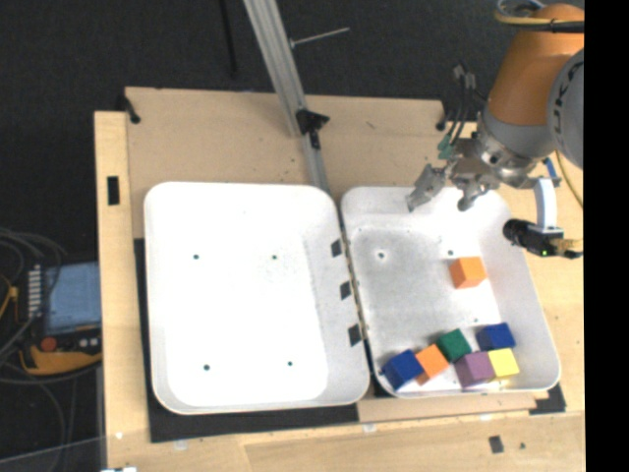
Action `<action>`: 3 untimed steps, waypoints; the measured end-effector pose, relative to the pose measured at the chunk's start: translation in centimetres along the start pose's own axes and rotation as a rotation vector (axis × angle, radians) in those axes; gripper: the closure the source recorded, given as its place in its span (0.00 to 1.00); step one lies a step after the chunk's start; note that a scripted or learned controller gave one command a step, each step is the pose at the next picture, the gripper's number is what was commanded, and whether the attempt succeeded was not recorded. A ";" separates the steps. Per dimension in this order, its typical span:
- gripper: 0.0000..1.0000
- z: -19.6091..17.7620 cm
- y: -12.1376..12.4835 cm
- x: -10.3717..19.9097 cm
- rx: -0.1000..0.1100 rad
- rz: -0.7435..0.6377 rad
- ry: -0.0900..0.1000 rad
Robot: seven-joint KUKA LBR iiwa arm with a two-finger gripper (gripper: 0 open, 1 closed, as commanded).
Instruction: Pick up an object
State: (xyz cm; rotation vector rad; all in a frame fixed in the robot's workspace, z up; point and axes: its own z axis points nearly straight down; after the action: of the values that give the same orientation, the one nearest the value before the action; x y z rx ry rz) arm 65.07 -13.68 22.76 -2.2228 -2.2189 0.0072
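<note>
My gripper (441, 197) hovers over the far edge of the right bin (393, 283), its two fingers spread open with nothing between them. An orange cube (468, 271) lies alone in the bin's right middle, well below the gripper. At the bin's near end sits a cluster of cubes: blue (402, 368), orange (431, 361), green (453, 345), purple (476, 368), yellow (504, 363) and another blue (495, 337).
The left bin (246, 293) lies beside the right one. A slanted metal rail (285, 77) runs from the top down to the gap between the bins. A black connector (531, 234) juts over the right bin's right rim.
</note>
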 end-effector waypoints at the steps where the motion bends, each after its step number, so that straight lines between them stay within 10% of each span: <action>1: 0.00 5.5 -0.4 -1.1 0.000 0.001 0.000; 2: 0.00 11.5 -0.9 -0.9 0.000 0.002 0.001; 3: 1.00 10.1 -0.6 -1.0 -0.009 0.007 0.003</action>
State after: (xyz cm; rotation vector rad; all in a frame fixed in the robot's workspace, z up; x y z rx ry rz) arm 64.39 -14.70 12.66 -2.2334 -2.2143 -0.0051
